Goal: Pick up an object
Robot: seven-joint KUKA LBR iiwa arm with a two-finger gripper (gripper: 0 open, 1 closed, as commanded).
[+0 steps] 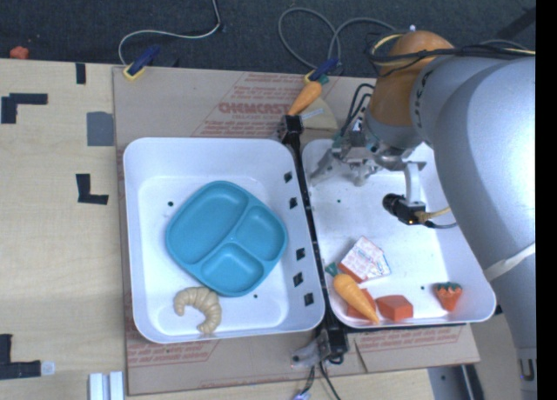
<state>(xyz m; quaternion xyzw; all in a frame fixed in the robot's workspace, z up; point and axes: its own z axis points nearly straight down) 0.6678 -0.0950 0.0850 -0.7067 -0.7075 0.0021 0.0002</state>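
Camera view: in the right bin (452, 255), near its front wall, an orange carrot (355, 296) with a green top, lying slantwise; just beside it a red block (395, 307), a small white packet (365, 260) just behind, an orange-red strawberry-like piece (448, 295) farther right. Hand (355, 156) low over that bin's far left corner, well apart from them; spread or pressed together, could not tell. In the left bin (139, 216), a blue divided plate (227, 236) and a pale croissant (199, 307). Another carrot (305, 96) on the bench beyond the bins.
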